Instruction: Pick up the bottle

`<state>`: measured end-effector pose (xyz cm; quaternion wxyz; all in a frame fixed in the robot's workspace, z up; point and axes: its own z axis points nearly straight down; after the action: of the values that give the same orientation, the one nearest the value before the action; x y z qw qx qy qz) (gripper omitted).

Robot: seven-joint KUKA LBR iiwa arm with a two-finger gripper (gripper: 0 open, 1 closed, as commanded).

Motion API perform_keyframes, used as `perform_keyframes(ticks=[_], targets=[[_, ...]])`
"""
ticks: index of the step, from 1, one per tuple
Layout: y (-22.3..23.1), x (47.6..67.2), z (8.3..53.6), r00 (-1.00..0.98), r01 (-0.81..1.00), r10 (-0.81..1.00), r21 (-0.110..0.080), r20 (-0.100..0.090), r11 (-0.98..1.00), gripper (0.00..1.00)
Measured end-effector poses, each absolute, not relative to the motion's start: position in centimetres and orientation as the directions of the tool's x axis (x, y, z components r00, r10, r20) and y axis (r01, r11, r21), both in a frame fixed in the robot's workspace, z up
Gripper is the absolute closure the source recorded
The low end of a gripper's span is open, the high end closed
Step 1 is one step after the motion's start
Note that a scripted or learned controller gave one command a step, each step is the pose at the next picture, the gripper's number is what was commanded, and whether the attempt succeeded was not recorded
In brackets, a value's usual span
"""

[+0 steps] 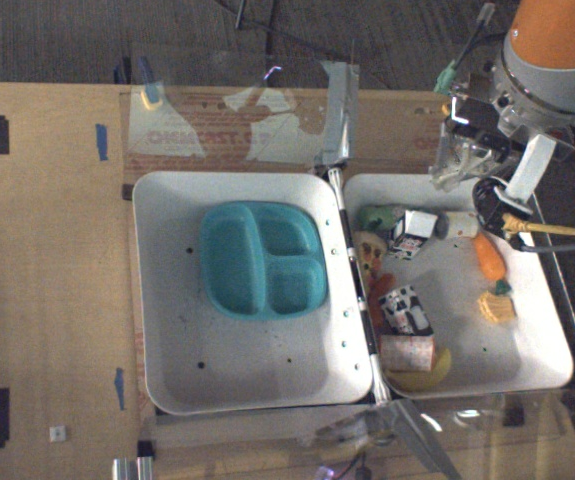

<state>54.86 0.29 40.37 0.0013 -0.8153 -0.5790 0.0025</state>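
Arm (557,28): broad orange band, grey-silver ring below it. Wrist block (487,128) is dark metal with pale brackets, a white slab-shaped part, black cable looped beside it, green connector on thin lead.

Illumination even and moderately bright from overhead. Glare patches on the clear panel (237,118) behind the left bin (167,368). Shadows faint. Overall image slightly soft and grainy.
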Motion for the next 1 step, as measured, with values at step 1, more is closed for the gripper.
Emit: perform_keyframes(ticks=[1], targets=[[-4.26, 52.40, 43.32, 0.533, 0.846, 0.846, -0.001, -0.004, -0.533, 1.00]])
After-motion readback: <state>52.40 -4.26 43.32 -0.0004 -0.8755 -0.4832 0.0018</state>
